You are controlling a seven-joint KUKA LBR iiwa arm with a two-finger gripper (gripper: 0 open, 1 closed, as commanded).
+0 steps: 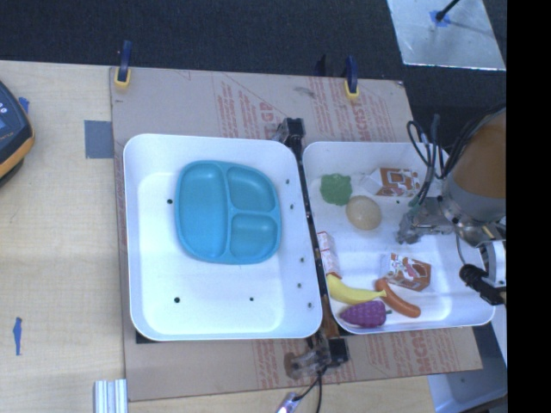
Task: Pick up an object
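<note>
Gripper (417, 231) sits low in the right bin (482, 320), centre-right of frame; can't tell how it's set, nothing visibly in it. It's just right of the beige egg (364, 212) and just above a red-and-white packet (407, 271). Banana (351, 292) lies along the bin's lower left, long axis running left-right, tilted down to the right. Sausage (402, 300) and purple grapes (364, 315) sit beside it. Blue divided plate (228, 211) sits in the left bin (146, 317).
</note>
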